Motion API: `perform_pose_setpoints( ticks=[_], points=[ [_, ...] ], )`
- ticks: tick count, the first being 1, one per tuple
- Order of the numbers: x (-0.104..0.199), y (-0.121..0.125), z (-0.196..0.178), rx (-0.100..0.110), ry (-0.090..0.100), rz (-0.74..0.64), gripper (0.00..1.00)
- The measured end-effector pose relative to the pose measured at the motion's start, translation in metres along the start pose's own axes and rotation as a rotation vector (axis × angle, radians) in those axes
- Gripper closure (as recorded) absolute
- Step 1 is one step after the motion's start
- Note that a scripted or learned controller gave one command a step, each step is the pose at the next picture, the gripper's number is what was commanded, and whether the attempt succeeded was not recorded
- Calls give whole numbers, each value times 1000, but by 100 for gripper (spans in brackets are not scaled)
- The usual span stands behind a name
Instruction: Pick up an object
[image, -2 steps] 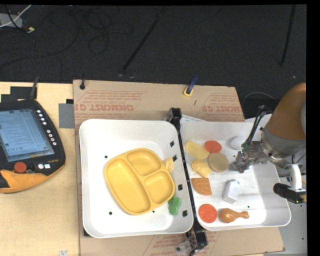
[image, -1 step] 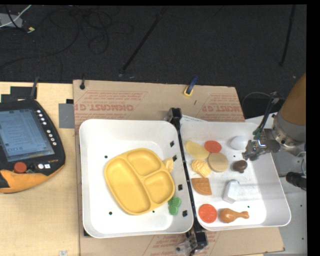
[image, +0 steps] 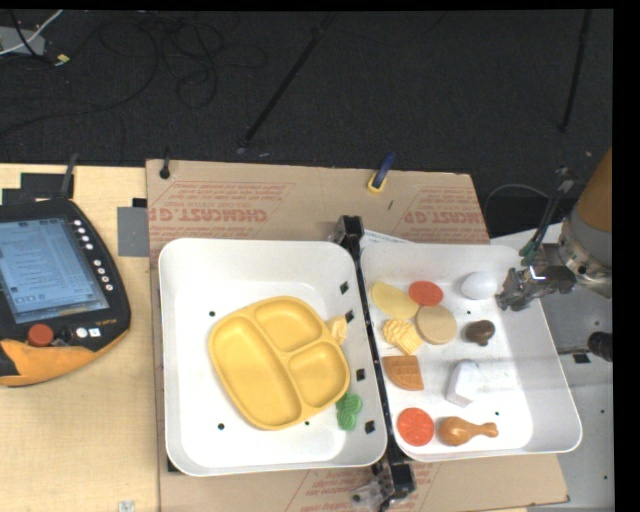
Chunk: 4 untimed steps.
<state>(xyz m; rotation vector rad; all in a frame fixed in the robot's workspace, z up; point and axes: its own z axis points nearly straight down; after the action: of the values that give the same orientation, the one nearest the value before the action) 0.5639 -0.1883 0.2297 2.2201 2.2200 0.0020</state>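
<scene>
The right bin (image: 540, 400) holds several toy foods: a pale yellow piece (image: 393, 298), a red slice (image: 426, 293), a white egg (image: 478, 285), a tan disc (image: 436, 325), a small brown lump (image: 481, 331), yellow crinkle fries (image: 402, 336), a brown wedge (image: 404, 373), a white block (image: 465, 382), a red disc (image: 416, 427) and a drumstick (image: 467, 431). My gripper (image: 520, 287) hangs over the bin's upper right rim, just right of the egg, with nothing visibly in it.
The left bin (image: 200, 280) carries a yellow divided plate (image: 280, 360), with a green piece (image: 348, 411) at the plate's lower right. A tablet-like pendant (image: 55, 290) lies on the bench at far left. Cardboard (image: 300, 205) lies under both bins.
</scene>
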Motion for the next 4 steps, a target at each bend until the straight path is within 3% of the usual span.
perform_pose_setpoints(
  ticks=[2,3,4],
  points=[
    [101,28,-12,3,3,-5,100],
    [153,39,2,6,3,-4,100],
    [189,74,-3,2,2,-3,100]
  ],
)
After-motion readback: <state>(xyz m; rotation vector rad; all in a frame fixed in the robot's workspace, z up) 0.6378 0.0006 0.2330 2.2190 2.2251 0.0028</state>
